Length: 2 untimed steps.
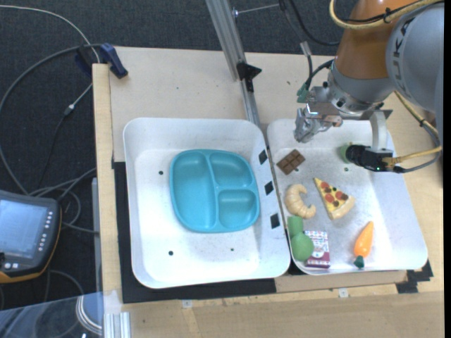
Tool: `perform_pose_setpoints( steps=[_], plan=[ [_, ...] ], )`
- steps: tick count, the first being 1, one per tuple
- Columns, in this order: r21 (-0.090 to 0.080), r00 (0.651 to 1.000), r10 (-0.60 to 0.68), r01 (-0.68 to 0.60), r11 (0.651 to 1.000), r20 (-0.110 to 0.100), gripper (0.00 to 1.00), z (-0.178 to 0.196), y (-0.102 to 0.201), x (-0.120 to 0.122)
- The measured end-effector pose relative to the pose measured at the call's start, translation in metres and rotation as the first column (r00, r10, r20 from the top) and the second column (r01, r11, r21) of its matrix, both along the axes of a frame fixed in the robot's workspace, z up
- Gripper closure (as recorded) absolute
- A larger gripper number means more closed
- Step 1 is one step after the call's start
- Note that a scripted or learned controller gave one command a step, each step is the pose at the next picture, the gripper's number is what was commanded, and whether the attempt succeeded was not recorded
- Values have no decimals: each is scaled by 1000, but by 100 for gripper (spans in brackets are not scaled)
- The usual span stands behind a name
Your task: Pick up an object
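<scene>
The claw (pixel 307 127) is hanging over the right bin (pixel 416 239) at its eleven o'clock corner; how far its jaws are parted I cannot tell. Below it six toys are lying: chocolate square (pixel 290 162), croissant (pixel 300 199), pizza slice (pixel 333 196), carrot (pixel 363 240), green pear (pixel 301 243), carton (pixel 318 248). One teal divided plate (pixel 213 189) is sitting in the left bin (pixel 141 210).

in the right bin (pixel 416 241) you have a chocolate (pixel 290 163) by its left wall, croissant (pixel 300 200), pizza (pixel 333 197), carrot (pixel 363 241), pear (pixel 301 242) and carton (pixel 318 249) near the front edge.
</scene>
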<state>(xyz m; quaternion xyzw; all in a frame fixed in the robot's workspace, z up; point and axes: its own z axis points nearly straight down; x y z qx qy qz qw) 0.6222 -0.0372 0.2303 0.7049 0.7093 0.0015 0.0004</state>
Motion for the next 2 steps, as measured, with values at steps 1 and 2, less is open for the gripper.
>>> perform_pose_setpoints(
  steps=[1,2],
  plan=[
    [1,1000,2,-2,1000,0,100,11,57,8],
    [0,1000,-1,1,1000,-6,100,-1,110,3]
  ],
)
